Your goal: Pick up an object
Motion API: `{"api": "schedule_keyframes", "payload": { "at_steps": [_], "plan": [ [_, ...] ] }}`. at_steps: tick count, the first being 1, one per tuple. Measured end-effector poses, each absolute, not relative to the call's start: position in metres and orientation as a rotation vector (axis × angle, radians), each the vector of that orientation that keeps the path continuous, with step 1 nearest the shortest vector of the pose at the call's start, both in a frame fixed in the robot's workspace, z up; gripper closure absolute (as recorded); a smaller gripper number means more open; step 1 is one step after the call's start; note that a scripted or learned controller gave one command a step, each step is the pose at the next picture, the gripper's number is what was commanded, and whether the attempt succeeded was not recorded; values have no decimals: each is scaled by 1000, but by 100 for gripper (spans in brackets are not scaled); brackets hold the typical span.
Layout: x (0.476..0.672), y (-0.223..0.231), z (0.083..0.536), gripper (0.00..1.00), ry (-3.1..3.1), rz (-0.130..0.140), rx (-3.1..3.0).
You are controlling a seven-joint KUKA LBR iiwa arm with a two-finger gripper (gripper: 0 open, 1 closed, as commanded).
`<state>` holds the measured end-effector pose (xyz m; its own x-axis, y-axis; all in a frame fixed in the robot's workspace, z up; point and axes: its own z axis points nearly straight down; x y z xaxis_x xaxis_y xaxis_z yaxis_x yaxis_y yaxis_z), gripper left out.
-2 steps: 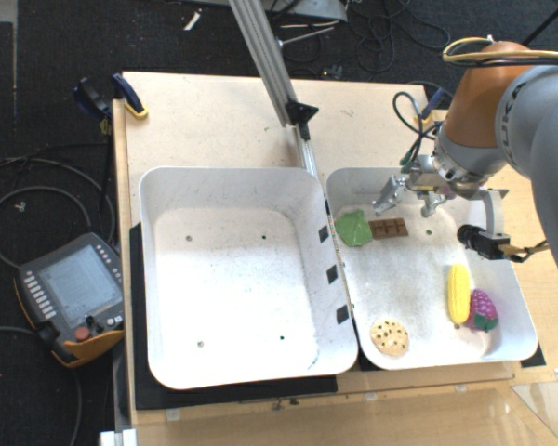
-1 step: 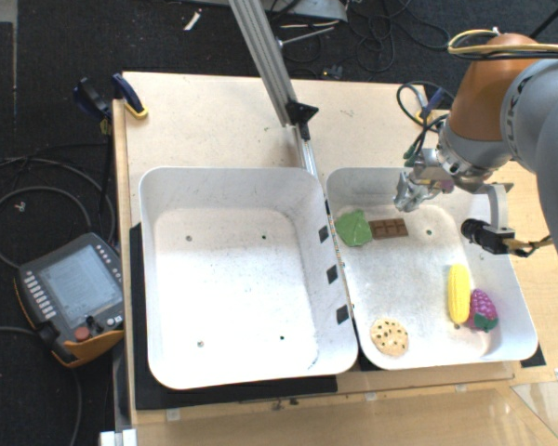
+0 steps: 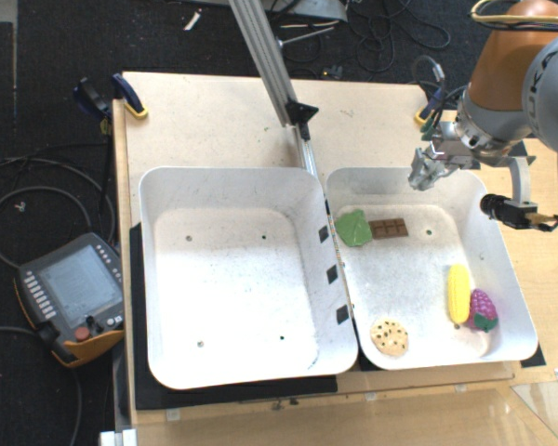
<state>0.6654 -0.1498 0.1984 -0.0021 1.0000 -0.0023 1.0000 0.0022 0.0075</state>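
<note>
Overhead, arm reaches from right; fingers (image 3: 422,177) above right bin's (image 3: 502,249) far rim, spread or pressed unclear

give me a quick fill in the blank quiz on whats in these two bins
1. The chocolate bar lies just right of the ____ lettuce leaf.
2. The purple grapes lie against the yellow ____.
3. The cookie sits near the ____ edge of the right bin.
4. The gripper hangs over the right bin's ____ rim.

Missing words: green; corn; front; back
</note>
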Motion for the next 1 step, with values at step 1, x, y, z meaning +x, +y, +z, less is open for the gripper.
{"api": "schedule_keyframes", "payload": {
  "at_steps": [1],
  "plan": [
    [667, -145, 263, 100, 2219, 8, 2212]
  ]
}}
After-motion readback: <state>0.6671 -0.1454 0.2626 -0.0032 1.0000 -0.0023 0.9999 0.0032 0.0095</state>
